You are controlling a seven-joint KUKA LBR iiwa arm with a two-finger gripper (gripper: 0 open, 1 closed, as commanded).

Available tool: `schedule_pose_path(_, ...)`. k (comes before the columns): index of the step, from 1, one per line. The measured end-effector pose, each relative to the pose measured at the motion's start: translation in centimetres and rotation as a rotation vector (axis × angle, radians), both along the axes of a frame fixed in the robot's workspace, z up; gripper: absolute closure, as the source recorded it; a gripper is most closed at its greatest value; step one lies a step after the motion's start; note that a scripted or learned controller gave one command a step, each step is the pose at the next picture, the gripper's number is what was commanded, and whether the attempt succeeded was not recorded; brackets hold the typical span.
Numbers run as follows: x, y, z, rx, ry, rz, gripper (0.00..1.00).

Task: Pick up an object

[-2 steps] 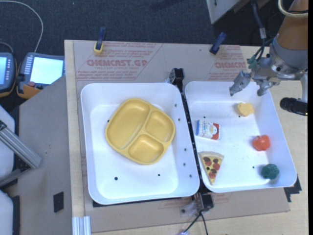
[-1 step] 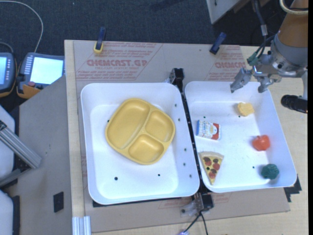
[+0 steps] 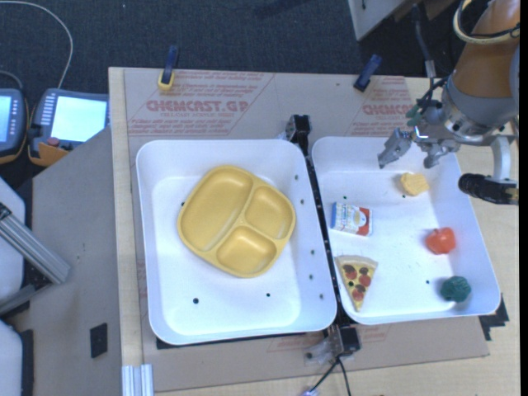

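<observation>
At the upper right of the frame, the grey arm (image 3: pixel 487 64) with its orange band reaches over the far edge of the right bin (image 3: pixel 487 291). Its hand (image 3: pixel 412 149) hangs above the bin's upper part, the two fingers splayed apart and released, nothing between them.

Right bin: shallow, white, smooth plastic with rounded corners. Contents, each lying apart from the others:
- Yellow lump (image 3: pixel 414 184), small, irregular, matte; upper centre-right of the bin, just below and beside the hand, not touching it.
- Flat packet (image 3: pixel 351 219), white and rectangular with blue and red print; left middle of the bin.
- Orange-red piece (image 3: pixel 441 241), rounded, slightly glossy; right middle.
- Pizza slice toy (image 3: pixel 358 280), triangular, yellow with red dots and a tan crust; lower left, near the dividing wall.
- Dark green piece (image 3: pixel 454 288), knobbly, rounded; lower right corner.

Left bin (image 3: pixel 165 304): same white plastic, centre of the frame, with a few small dark specks on the floor. It holds one yellow tray (image 3: pixel 237 219), smooth moulded plastic, rounded-square outline, three compartments, turned at a slant.

Counter (image 3: pixel 247 101): a brown cardboard sheet with red lettering lies beneath both bins. Clamps along its far edge: one yellow and blue (image 3: pixel 168 69) at upper left, one dark blue (image 3: pixel 367 72) at upper centre. A black clip (image 3: pixel 299 127) sits between the bins at their far edge.

Far left of the frame: a screen device (image 3: pixel 73 119) with a lit display.
</observation>
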State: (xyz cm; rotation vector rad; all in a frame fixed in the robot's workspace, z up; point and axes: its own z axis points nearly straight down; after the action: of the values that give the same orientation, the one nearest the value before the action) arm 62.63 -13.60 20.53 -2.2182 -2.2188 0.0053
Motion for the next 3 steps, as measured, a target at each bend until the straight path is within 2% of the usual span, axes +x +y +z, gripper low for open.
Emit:
schedule_pose_path(2,-0.1,0.0,-8.8,0.000,0.001,-0.001,0.00)
schedule_pose_path(3,0.2,0.0,-7.4,-0.001,-0.007,0.000,1.00)
